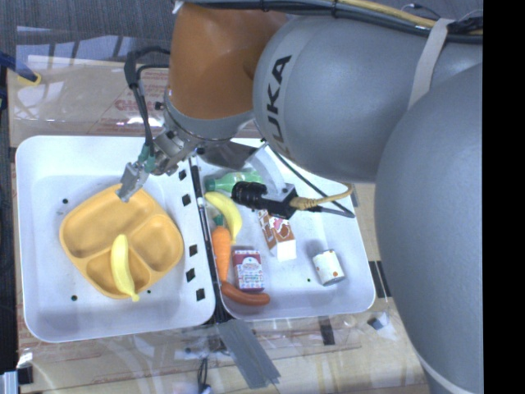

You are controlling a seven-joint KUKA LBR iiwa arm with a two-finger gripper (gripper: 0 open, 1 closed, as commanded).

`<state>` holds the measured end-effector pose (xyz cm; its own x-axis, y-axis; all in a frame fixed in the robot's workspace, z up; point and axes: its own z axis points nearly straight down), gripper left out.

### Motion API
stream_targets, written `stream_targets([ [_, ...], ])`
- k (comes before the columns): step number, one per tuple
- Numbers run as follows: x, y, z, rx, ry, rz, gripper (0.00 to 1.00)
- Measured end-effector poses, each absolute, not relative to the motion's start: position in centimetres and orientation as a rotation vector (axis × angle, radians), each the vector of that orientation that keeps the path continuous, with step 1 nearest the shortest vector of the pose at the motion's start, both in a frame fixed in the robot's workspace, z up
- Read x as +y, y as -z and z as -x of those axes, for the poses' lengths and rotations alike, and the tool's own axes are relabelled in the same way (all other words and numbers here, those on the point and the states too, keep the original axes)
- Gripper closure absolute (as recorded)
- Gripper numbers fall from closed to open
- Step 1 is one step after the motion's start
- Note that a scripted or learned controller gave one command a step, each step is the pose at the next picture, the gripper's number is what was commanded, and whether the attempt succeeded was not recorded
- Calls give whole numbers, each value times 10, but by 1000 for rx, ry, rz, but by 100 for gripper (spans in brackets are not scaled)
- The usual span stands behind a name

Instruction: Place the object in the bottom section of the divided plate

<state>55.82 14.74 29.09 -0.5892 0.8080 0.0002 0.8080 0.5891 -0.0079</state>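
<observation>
Grey KUKA arm (361,97) fills the upper right. Its gripper (131,179), whose opening I cannot tell, hangs over the yellow divided plate's (86,220) upper rim. A banana (123,268) lies in the plate's bottom section. White bin floor (41,302) surrounds the plate in the left bin; the right bin holds a carrot (221,253).

Tabletop (74,89) carries two shallow white bins, set side by side and touching. Left bin (37,245); right bin (349,290). Tape strips (246,355) lie at the front edge.
</observation>
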Motion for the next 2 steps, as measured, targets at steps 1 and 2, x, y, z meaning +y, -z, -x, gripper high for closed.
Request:
stream_targets([
  [1, 126, -323, -605, -2842, -2, 1339, 0],
  [2, 116, -369, -620, -2901, -1, 1209, 0],
])
